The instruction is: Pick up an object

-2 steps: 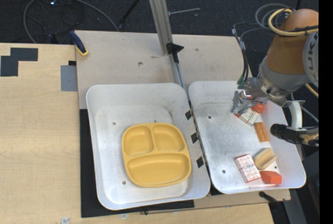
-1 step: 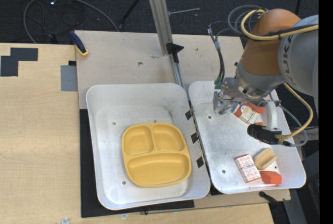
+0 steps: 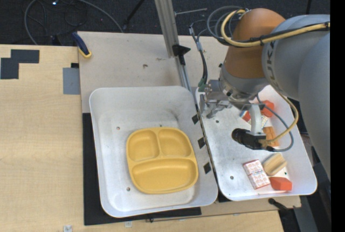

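My gripper (image 3: 209, 107) hangs low over the far left corner of the right bin (image 3: 226, 182), close to the wall shared with the left bin. Nothing shows between it and the bin floor there. Loose objects lie toward the right side of that bin: a red and white box (image 3: 256, 174), a tan block (image 3: 273, 163), an orange wedge (image 3: 281, 184) at the near right, and orange and white pieces (image 3: 266, 109) partly hidden under the arm.
A yellow divided plate (image 3: 161, 160) lies in the middle of the left bin (image 3: 108, 118). A metal post (image 3: 166, 15) rises behind the bins. The grey arm with its orange band (image 3: 253, 42) covers the right bin's far side.
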{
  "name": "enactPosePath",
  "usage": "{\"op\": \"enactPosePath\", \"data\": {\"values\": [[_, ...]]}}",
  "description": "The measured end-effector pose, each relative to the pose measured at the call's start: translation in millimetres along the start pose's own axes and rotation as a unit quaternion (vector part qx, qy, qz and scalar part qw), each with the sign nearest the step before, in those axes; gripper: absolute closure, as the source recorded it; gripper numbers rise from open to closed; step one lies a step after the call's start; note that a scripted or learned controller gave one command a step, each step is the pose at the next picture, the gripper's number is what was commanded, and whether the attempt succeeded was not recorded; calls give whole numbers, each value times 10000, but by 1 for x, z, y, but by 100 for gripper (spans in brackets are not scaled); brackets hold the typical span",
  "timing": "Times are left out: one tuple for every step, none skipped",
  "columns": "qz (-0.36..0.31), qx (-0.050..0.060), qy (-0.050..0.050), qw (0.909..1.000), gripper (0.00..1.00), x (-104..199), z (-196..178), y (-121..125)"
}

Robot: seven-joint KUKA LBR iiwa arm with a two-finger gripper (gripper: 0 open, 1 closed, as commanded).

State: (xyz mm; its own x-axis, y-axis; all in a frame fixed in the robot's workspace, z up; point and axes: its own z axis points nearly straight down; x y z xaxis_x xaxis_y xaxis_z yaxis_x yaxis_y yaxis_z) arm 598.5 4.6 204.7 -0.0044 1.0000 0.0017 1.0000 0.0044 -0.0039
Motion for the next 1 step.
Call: {"op": "enactPosePath", "data": {"values": [[-3,-5,-3,10000,100,55,4,7]]}}
